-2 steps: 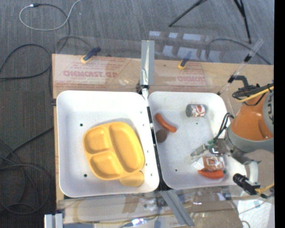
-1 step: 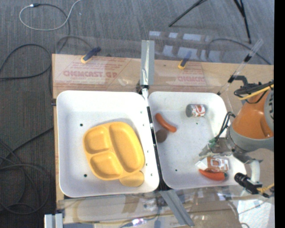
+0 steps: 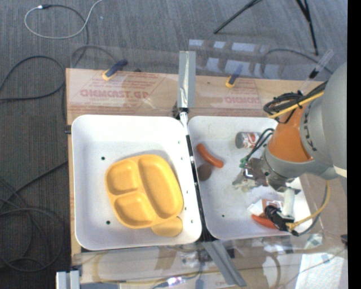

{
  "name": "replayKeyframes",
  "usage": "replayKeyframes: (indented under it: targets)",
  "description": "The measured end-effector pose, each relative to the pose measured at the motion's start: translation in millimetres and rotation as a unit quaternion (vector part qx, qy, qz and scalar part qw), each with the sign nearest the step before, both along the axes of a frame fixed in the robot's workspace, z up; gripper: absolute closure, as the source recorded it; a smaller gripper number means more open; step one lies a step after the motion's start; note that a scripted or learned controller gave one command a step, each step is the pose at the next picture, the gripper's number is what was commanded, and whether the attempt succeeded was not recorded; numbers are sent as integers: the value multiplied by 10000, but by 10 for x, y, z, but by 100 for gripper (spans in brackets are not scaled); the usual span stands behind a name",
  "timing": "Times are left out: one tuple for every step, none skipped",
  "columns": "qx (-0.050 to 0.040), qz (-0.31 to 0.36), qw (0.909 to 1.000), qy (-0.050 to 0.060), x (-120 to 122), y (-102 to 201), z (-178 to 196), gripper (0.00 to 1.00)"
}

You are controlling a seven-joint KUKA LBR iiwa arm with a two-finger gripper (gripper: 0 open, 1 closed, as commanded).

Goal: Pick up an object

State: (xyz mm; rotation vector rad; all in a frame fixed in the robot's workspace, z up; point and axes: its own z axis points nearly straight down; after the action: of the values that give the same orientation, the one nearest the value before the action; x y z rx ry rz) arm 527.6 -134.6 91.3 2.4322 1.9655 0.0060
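Camera view: small reddish-orange sausage (image 3: 210, 156), curved, right bin (image 3: 225, 226).

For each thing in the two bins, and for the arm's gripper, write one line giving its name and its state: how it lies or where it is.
Yellow divided tray: flat, open side up, left bin.
Hot dog: lying flat, right bin, near the divider.
Can: on its side, right bin.
Orange item: lying flat, right bin's near corner.
Gripper: low over the right bin.

Robotics lab: carpet (image 3: 146, 28) strewn with cables (image 3: 55, 22), tripod legs (image 3: 248, 12).
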Motion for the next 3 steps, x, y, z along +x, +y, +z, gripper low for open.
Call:
replayKeyframes:
  targets:
    - [14,13,10000,1,5,22,-13,0]
    - [17,-132,9999,1,731,390,-18,0]
    - [64,-424,9989,209,1361,263,-54,0]
